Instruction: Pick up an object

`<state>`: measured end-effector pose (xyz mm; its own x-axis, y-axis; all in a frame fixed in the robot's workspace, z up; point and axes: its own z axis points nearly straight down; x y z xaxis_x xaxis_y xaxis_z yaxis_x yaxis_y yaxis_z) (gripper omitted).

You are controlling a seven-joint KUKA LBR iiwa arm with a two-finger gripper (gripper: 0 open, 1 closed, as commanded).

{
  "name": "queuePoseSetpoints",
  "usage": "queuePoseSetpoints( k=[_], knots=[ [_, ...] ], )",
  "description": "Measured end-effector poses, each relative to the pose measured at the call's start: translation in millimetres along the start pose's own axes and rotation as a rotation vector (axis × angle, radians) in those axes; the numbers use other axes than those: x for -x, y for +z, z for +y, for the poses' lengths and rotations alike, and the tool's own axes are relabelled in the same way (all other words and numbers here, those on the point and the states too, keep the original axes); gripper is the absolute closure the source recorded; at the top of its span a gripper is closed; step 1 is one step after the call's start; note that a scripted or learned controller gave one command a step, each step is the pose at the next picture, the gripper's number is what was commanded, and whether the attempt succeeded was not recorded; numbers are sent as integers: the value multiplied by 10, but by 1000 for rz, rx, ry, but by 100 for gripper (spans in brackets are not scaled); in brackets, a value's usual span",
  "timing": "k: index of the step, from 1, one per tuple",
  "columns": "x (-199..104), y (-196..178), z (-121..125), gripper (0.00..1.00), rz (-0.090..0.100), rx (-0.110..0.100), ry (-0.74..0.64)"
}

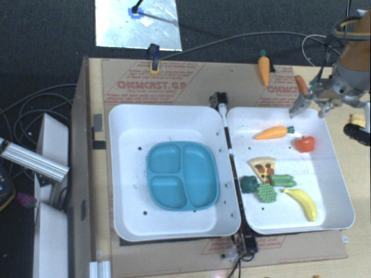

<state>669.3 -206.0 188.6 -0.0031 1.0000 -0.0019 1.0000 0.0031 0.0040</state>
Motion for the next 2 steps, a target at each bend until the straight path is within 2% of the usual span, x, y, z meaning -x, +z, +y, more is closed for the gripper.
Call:
queuePoseSetpoints(
  k=[1, 2],
  knots=[
    [5, 818, 40, 0, -2, 14, 0],
    [-25, 930, -117, 0, 3, 18, -2]
  ],
)
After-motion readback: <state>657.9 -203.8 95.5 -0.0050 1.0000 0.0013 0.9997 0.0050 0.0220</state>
